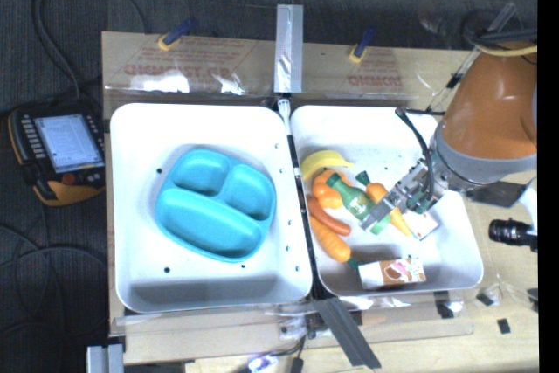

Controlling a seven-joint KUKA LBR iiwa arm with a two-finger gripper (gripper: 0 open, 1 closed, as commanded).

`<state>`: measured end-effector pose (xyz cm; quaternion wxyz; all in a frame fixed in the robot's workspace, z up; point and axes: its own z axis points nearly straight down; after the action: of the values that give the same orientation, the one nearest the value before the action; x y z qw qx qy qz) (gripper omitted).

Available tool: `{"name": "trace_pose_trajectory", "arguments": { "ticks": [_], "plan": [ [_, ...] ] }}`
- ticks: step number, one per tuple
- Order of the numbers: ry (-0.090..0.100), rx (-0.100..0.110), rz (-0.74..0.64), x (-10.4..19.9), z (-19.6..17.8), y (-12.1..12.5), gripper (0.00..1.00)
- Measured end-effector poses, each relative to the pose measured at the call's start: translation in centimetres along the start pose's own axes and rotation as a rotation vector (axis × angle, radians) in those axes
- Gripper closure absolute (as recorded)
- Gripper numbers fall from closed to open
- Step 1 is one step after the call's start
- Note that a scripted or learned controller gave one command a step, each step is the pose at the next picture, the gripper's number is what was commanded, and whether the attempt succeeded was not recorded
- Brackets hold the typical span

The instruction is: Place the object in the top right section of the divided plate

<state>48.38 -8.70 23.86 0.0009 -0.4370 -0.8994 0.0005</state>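
claw (pixel 382 215) over right bin (pixel 454 271) | blue plate (pixel 215 202) (left bin (pixel 140 275))

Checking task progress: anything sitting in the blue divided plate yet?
No. The blue divided plate in the left bin has bare sections; the toy food lies in the right bin.

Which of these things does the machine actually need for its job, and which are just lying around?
Part of the job:
- blue divided plate in the left bin
- end effector, over the toy food in the right bin
- which toy it is after, I cannot tell

Just lying about:
- handheld control pad on the floor
- clips on the bench's back edge
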Motion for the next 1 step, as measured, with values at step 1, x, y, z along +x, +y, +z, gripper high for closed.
{"name": "trace_pose_trajectory", "arguments": {
  "ticks": [1],
  "plan": [
    [0.002, 0.0, -0.144, 8.9, 5.39, 6.92, 1.0]
  ]
}}
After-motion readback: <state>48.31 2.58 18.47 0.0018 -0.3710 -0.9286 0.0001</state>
